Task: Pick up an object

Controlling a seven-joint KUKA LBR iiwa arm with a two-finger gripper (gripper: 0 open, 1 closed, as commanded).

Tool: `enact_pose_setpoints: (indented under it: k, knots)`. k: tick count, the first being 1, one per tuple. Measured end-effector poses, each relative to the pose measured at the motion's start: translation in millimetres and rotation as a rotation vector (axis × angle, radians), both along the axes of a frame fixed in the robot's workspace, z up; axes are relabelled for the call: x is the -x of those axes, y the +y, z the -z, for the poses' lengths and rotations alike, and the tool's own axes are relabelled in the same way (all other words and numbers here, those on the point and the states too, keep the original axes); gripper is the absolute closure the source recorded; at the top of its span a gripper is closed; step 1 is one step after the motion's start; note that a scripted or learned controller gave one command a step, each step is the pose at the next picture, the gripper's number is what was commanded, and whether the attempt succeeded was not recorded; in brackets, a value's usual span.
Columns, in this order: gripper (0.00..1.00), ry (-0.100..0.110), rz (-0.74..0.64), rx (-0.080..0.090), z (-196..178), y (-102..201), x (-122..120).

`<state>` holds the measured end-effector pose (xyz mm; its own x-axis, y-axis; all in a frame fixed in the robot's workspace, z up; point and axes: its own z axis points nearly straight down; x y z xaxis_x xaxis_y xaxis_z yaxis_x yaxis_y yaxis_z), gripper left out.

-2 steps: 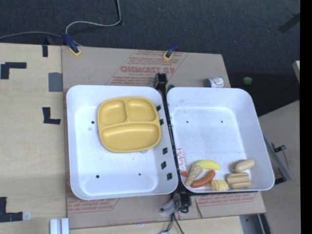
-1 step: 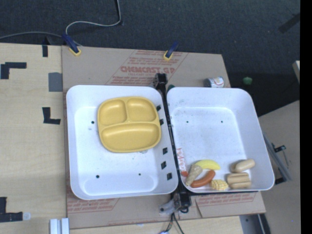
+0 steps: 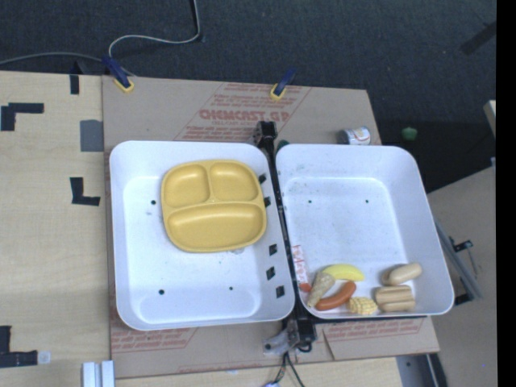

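Camera view, looking down at a slant: end effector state, can't tell. Two white bins are sitting side by side on a cardboard sheet (image 3: 234, 111) w/ red print, which is lying on the table (image 3: 48, 240). The sheet's far edge is being pinched by two blue-and-yellow clamps (image 3: 121, 79), and a thin cable (image 3: 161, 39) is looping over the dark floor behind. Hard to make out: a small silvery thing (image 3: 356, 136) just behind the right bin and a green dot (image 3: 409, 133) near it, both too small to ID; black clips are lining the seam btwn the bins, details blurry. Left bin (image 3: 133, 297) is holding a yellow divided plate (image 3: 214, 204), three compartments, lying flat toward the bin's far side, approx centred left-to-right. Right bin (image 3: 355, 184) is holding a cluster of toy food, i.e. the things to pick, all crowding its near edge toward the near-right corner: a yellow banana (image 3: 345, 272), a red sausage (image 3: 334, 297) just in front of it, a beige piece (image 3: 320, 285) touching the sausage's left end, a corn cob (image 3: 363, 305) beside the sausage, and two tan bread rolls (image 3: 399, 287) lying one behind the other at the right. Some pieces are overlapping, so exact outlines are tough to separate.
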<state>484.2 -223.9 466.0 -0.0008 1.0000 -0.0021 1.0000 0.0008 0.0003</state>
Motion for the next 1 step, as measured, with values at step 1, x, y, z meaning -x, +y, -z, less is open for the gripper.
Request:
enact_pose_setpoints:
  k: [1]
  knots:
    - [1.00, -0.001, 0.000, 0.000, -14.6, 0.0, 0.2]
